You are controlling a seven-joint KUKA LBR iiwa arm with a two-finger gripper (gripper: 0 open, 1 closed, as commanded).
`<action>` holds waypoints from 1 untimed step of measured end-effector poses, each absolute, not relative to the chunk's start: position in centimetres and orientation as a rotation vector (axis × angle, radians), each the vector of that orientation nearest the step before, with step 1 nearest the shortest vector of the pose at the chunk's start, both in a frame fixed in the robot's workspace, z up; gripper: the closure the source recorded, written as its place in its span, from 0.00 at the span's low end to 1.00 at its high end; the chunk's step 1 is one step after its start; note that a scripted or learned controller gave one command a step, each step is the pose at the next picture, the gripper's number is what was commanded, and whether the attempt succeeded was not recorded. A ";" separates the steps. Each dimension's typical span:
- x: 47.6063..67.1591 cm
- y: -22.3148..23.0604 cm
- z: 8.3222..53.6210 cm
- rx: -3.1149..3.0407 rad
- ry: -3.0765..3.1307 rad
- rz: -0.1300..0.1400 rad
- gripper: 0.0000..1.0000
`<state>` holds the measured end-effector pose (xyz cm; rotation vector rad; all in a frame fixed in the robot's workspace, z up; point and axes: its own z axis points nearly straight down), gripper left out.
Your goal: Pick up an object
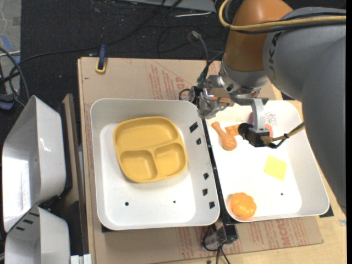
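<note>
**A:** How far along was the pick?

**B:** Not begun, I'd judge. The gripper (206,104) hung over the 11 o'clock corner of the right bin (300,194) with nothing visibly in it. I couldn't tell how far open it was.

**A:** What could it take?

**B:** Three things in that bin. One orange drumstick toy (225,137) lay at 10 o'clock, nearest the gripper. One yellow square (276,168) lay toward 4, and one orange ball (242,205) at 7. The left bin (143,203) held one yellow divided plate (149,148). That made two bins on the counter (137,70).
</note>
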<state>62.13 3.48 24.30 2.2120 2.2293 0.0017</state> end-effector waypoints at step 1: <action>63.1 8.7 22.8 2.212 2.230 0.002 1.00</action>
